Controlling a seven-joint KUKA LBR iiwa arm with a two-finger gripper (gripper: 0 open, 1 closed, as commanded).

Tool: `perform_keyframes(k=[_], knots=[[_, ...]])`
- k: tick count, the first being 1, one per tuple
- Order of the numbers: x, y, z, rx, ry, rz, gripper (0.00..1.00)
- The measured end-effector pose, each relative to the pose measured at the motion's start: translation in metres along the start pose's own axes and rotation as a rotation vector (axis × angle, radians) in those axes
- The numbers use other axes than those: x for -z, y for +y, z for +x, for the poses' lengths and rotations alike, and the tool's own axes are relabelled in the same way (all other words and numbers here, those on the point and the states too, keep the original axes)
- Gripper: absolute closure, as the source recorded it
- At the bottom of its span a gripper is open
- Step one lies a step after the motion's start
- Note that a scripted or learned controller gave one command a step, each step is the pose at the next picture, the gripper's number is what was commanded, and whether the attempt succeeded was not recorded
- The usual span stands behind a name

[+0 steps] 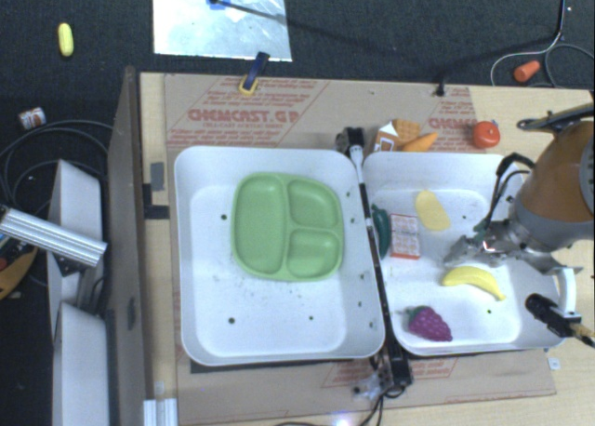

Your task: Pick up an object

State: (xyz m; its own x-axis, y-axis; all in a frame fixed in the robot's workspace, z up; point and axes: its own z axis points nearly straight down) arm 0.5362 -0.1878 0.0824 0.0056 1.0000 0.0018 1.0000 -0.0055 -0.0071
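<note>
On the left side of the bench stands the left bin [200,322], a shallow white tray, and in it lies a green divided plate [286,226] with three compartments, placed a little above the middle of the bin. Between the two bins, at the inner wall, there is a dark green object [380,227] that I cannot identify well. Just right of it, in the right bin [465,171], lies a small packet with red print [403,235], flat on the floor of the bin. Beside it, a little higher, is a pale yellow rounded object [432,210]. Near the front wall of this bin lies a bunch of purple grapes [429,323]. More to the right is a yellow banana [474,280], lying flat with its curve open downward. The gripper [472,247] is just above the banana, very close to it, but the banana is not between the fingers; the fingers look slightly apart and hold nothing. Behind the bins, on the cardboard, are an orange carrot-like piece [420,142] and a red tomato-like ball [485,134]. The arm [558,201] comes in from the right edge.
</note>
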Motion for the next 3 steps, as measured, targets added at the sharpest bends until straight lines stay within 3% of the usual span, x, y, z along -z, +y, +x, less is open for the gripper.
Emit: perform_keyframes(k=[1,2,3], knots=[[0.001,-0.036,0.073,0.013,0.002,-0.005,0.00],[0.060,0.026,0.034,0.010,-0.007,-0.019,0.00],[0.050,-0.020,0.093,0.013,0.002,-0.004,0.00]])
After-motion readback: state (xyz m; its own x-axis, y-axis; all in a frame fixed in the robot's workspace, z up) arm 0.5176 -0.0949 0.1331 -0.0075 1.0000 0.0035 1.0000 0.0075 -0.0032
